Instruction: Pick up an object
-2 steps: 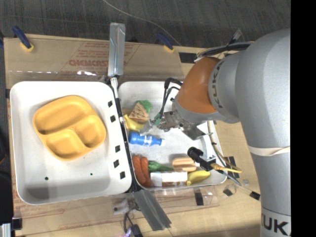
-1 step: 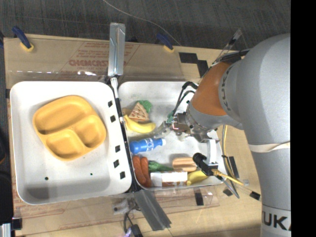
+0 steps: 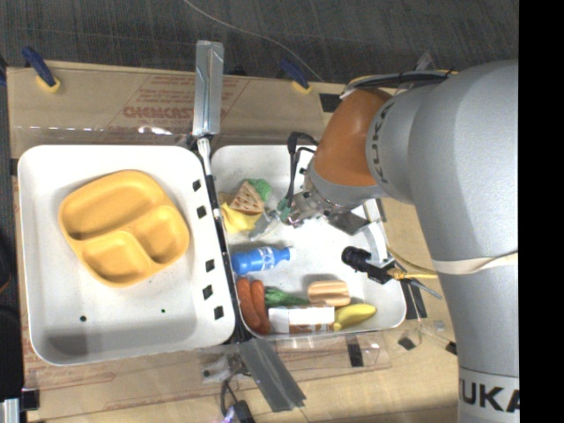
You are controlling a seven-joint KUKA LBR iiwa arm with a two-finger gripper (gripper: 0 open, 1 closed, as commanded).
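Arm: grey KUKA arm (image 3: 458,174) reaching in from the right, its orange band above the wrist, bent down over the right bin (image 3: 392,311).
Gripper: gripper (image 3: 295,211) low in the upper middle of the right bin, hard by the toy sandwich; I cannot tell how far it is parted, nor whether it has anything, as the wrist covers it from where I stand.
Likely target: toy sandwich wedge (image 3: 249,197), upper left of the right bin, tip pointing up and to the right, leaning on a yellow piece (image 3: 236,219) beside the divider.
Blue bottle: blue bottle (image 3: 260,259) lying flat mid-bin, long axis left to right, white cap toward the right.
Front row: sausages (image 3: 250,301) lengthwise along the left wall; hot dog bun (image 3: 328,289), white block (image 3: 300,319) and banana (image 3: 357,315) crowded at the near wall, probably where they slid to rest.
Left bin: left bin (image 3: 53,324) holding a yellow divided tray (image 3: 123,226), set aslant.
Stage, by my reckoning: approach to a grasp, nothing lifted yet.
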